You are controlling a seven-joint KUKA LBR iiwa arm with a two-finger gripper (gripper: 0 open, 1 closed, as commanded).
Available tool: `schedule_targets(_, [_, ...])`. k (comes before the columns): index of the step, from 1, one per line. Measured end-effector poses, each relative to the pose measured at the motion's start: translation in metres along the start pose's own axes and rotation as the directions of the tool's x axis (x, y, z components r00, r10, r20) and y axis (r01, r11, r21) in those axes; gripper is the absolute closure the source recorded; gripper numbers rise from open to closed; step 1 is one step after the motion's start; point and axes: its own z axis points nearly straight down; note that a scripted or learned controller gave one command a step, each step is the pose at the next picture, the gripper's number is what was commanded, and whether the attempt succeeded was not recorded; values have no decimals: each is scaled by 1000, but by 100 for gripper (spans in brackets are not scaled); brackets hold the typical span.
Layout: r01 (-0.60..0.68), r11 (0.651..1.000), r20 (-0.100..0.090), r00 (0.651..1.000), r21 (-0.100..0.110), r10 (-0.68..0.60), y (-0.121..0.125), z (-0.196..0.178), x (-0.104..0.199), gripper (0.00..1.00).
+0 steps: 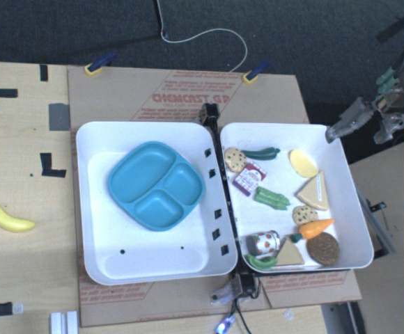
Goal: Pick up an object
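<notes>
White plastic bins sit side by side at the centre of the frame: the left bin (94,256) holds a blue divided plate (156,184), and the right bin (352,186) holds the pickable clutter. The gripper (355,120) hangs at the right edge of the frame, just beyond the right bin's upper right corner and above its rim; whether it is wide or narrow I cannot tell, and nothing is seen held in it.

Judging the risks from here: the toy foods are crowded. At the bin's lower end the carrot (316,228), a cookie (304,214), the brown round patty (323,248) and a tan wedge (290,255) touch or overlap, so a descent there could pinch two things or nudge the target aside. The yellow slice (303,163) and cheese wedge (315,192) lie flat and thin, likely to slip. Pieces near the wall, like the patty, risk a strike on the rim. The green pepper (272,198) lies more apart and looks the safer choice
</notes>
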Motion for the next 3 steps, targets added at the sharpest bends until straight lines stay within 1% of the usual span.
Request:
schedule_targets(1, [-4,1000,1,1000,14,4,1,-2,-2,100])
schedule_targets(2, [5,1000,-3,1000,26,-5,-2,92,95,100])
schedule_targets(3, [4,1000,-2,1000,16,-4,0,74,157,100])
